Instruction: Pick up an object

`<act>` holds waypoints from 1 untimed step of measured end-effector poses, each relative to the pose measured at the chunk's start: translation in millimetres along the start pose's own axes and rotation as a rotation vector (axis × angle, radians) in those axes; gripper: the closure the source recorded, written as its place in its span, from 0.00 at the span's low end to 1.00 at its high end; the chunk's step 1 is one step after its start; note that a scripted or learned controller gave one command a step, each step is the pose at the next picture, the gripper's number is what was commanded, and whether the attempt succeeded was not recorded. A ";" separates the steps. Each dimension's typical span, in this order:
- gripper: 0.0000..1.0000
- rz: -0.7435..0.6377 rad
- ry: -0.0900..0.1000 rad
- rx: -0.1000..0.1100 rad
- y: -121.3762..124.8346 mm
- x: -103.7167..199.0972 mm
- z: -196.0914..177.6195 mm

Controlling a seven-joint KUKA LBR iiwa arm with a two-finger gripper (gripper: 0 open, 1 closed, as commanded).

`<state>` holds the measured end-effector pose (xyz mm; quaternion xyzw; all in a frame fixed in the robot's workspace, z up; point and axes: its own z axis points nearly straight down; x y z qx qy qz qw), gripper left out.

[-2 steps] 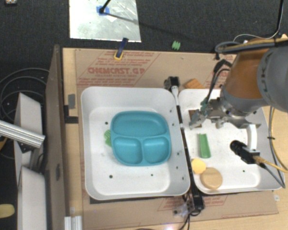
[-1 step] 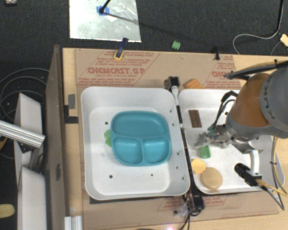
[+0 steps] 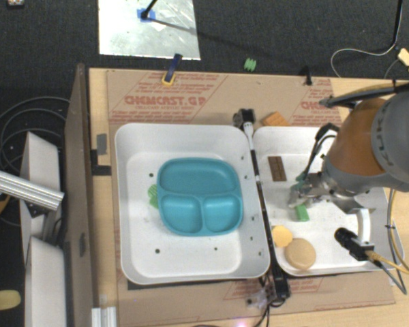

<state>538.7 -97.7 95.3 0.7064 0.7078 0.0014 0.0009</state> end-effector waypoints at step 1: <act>1.00 -0.012 0.001 -0.014 80.1 65.0 -99.4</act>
